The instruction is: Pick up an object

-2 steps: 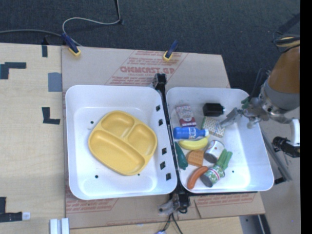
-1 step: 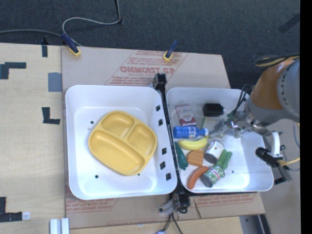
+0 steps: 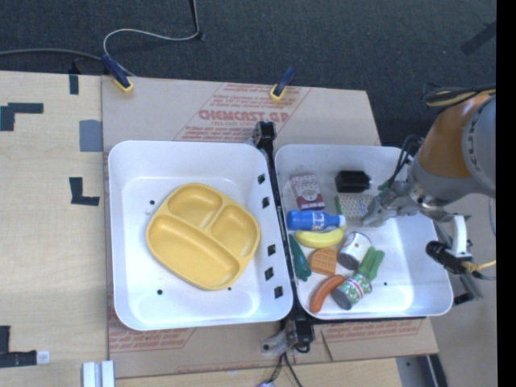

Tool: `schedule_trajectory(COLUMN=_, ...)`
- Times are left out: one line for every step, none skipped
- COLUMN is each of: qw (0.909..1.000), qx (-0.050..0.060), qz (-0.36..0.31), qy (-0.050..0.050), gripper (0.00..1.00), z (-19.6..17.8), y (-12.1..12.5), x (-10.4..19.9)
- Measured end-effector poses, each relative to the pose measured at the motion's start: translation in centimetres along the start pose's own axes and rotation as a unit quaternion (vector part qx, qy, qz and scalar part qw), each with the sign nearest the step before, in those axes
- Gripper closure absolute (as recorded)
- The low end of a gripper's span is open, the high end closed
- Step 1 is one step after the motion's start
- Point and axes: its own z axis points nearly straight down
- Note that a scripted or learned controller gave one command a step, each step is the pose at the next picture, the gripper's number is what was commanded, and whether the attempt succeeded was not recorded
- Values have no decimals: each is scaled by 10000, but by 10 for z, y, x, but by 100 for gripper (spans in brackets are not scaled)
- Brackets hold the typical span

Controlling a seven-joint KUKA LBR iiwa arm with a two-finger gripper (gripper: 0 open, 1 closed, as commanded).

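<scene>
Right bin (image 3: 419, 293) holding a cluster of toy items: a blue bottle (image 3: 314, 220) with white label lying on its side, a yellow banana (image 3: 319, 238) just nearer, a small black block (image 3: 352, 181) farther back. The gripper (image 3: 379, 206) sits low beside the bottle's right end; its grasp state cannot be told. A yellow divided plate (image 3: 203, 235) occupies the left bin (image 3: 129, 216).
</scene>
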Motion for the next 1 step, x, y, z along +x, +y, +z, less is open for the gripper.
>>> schedule_trajectory(qw=10000, qx=24, qz=-6, qy=19, gripper=100, z=-53, y=59, x=64)
